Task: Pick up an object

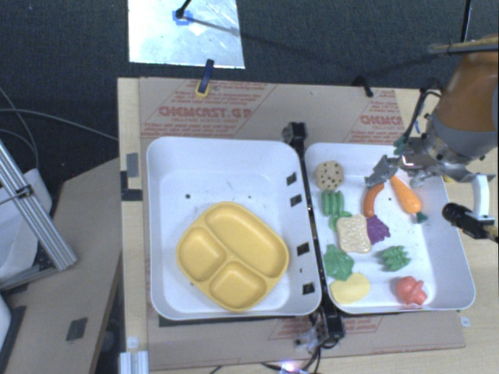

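While we look down on the bench (93,209), we see two white bins side by side. Our left bin (226,158) has a big yellow tray (232,255) with three parts. Our right bin (448,267) has toy food. The grey arm (468,107) comes in from the right. Its hand (401,166) sits just above an orange carrot (405,195), and we cannot tell how it is set. Near it lie a cookie (330,175), purple grapes (377,228) and a red berry (409,289).
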{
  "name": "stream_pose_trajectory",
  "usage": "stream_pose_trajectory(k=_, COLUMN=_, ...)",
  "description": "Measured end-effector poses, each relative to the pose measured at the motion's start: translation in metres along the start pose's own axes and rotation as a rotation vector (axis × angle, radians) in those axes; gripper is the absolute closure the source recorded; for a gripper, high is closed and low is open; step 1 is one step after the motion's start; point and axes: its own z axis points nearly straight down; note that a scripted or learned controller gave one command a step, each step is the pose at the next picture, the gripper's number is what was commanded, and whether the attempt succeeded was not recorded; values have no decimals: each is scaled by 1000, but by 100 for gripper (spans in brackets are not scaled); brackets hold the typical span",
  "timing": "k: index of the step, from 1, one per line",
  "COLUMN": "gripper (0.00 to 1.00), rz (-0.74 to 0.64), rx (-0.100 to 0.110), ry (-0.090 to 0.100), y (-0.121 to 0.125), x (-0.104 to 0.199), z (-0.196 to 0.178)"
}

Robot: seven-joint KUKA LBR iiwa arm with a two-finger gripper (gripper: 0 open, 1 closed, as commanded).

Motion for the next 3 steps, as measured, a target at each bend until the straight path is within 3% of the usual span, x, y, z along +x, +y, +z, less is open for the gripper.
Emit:
stream_pose_trajectory(k=1, gripper=0, rz=5, rx=5, ry=2, y=-5, x=-53, z=133)
stream_pose_trajectory(k=2, gripper=0, rz=8, rx=-1, ry=0, y=-100, x=-71, z=129)
stream_pose_trajectory(k=3, gripper=0, rz=2, rx=-4, ry=0, y=-100, x=-77, z=129)
